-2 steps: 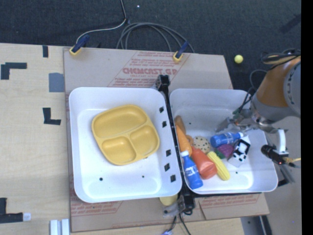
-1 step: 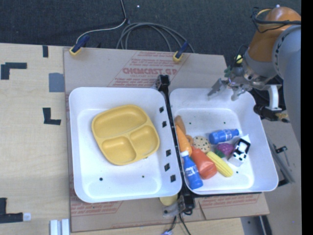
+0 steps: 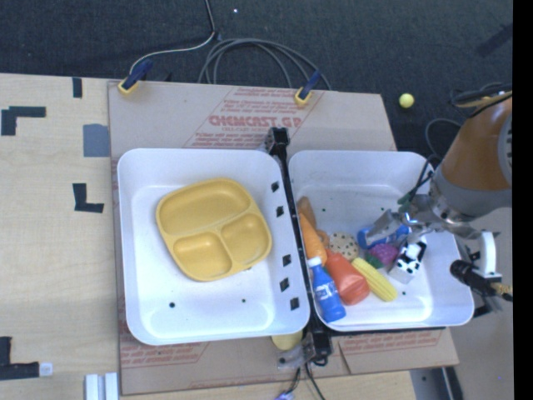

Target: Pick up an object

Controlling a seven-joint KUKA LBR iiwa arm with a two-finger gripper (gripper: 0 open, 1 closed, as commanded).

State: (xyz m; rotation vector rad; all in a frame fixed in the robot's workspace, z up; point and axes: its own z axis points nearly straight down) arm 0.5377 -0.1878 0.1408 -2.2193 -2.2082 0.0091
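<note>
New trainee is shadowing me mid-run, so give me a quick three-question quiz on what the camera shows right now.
1. True or false: the yellow divided tray lies in the left bin.
2. Which bin is the end effector over? A) left bin B) right bin C) neither
3. Fill in: the blue bottle lies against the right bin's ____ wall, near the divider.

Key
1. True.
2. B; it sits among the toys, by a purple item.
3. Left.
</note>
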